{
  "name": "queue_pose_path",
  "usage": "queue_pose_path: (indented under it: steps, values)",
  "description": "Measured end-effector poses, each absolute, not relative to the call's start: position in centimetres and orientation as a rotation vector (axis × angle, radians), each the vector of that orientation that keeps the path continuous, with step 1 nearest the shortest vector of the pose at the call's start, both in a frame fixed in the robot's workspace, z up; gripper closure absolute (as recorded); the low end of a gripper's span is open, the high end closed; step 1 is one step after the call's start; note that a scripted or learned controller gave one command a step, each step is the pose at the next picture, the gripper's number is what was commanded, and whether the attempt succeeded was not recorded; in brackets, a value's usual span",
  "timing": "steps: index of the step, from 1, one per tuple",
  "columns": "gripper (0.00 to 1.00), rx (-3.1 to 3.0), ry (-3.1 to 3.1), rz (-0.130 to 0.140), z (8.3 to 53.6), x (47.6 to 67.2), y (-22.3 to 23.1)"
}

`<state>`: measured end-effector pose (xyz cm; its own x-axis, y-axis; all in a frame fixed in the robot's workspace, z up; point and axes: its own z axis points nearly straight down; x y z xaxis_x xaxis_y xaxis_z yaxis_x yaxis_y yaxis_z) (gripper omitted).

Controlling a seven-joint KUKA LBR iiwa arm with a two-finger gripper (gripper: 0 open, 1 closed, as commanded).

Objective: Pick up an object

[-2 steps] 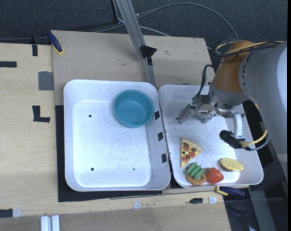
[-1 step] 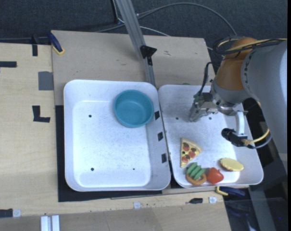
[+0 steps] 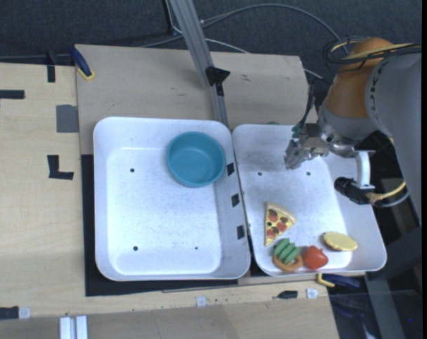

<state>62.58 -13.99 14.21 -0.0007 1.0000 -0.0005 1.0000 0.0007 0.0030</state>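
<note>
White plastic, speckled grey, makes up the two shallow bins sitting side by side on the pale wooden bench (image 3: 149,69). The left bin (image 3: 121,239) carries one thing, a blue bowl (image 3: 195,159) up against its far right corner. The right bin (image 3: 298,196) has the smaller toys bunched along its near edge: a pizza slice (image 3: 277,222) nearest the dividing wall, a green-and-orange piece (image 3: 287,253) in front of it, a red tomato-like piece (image 3: 315,258) touching that, and a yellow bun-like piece (image 3: 339,241) toward the near right corner. The grey arm with its orange band (image 3: 354,83) comes in over the right bin's far right corner, and the gripper (image 3: 298,157) hangs above the bare far part of that bin, well apart from the toys. Nothing sits between its fingers; whether they are spread or closed I cannot tell. A grey metal pole (image 3: 199,48) slants down to the bins' far edges.
</note>
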Motion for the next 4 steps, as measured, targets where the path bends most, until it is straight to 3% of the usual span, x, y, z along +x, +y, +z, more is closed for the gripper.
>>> queue_pose_path:
  steps: [2,4]
  values:
    - [1.0,2.218,2.22,0.003,23.2,63.7,-13.9]
    - [1.0,2.217,2.228,0.001,23.7,63.8,-2.3]
